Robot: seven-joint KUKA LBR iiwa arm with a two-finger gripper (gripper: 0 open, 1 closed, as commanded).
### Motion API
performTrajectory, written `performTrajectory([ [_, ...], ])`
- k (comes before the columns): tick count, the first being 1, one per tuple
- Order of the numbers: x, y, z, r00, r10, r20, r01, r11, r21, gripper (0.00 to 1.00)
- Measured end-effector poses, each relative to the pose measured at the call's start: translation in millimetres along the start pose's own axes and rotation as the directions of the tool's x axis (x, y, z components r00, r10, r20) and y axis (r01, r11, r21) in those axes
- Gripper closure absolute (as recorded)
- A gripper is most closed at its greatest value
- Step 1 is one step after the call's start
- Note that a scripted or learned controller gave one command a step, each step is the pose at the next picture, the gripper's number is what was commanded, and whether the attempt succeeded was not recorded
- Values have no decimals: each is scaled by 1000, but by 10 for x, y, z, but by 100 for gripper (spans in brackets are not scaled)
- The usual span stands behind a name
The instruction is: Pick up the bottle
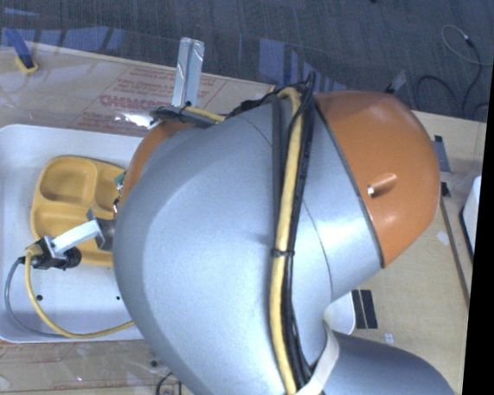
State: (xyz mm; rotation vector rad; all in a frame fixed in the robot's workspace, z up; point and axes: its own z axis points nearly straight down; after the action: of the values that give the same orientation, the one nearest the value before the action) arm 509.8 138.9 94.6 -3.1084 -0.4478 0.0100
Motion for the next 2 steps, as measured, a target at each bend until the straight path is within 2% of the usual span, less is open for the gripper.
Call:
performTrajectory([
  [1, -136, -760, -321, 997, 79, -4, -79, 997, 0, 0],
  [2, -105, -853, -1090, 997, 79, -6, -79, 997, -1, 0],
])
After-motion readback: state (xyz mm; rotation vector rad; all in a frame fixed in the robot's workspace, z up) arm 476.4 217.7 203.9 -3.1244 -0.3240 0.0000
